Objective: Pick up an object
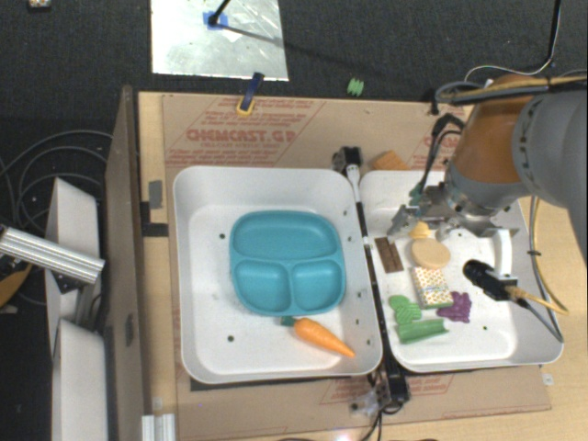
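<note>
Just beyond the pale round disc (430, 253), the gripper (413, 220) hovers; spread or closed, I cannot tell. The disc looks light and stiff; pinch across its rim.

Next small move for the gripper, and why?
Probably a short shift toward the tan disc, then down. The gripper sits over the upper left of the right bin, and the disc is the nearest item. It lies apart from the brown bar, with clear space on its upper side.
</note>
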`<state>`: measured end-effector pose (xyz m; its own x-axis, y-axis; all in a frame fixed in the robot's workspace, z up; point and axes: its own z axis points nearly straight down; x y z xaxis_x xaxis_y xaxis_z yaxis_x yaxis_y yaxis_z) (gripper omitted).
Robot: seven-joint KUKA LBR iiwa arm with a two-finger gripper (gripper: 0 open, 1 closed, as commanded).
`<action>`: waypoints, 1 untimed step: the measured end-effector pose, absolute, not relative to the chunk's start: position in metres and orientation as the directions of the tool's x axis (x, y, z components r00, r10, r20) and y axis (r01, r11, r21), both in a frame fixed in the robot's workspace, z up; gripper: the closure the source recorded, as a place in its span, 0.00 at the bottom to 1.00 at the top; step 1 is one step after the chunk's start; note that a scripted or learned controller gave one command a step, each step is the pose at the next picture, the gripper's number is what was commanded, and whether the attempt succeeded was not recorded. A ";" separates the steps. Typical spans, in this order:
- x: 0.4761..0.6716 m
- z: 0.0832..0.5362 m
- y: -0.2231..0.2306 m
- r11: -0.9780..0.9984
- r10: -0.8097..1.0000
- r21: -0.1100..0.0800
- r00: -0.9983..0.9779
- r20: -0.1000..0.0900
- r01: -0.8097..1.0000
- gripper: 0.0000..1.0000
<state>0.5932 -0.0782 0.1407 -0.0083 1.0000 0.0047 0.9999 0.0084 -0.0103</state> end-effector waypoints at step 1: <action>0.538 0.082 -0.139 -0.006 1.000 -0.003 0.006 0.000 1.000 0.00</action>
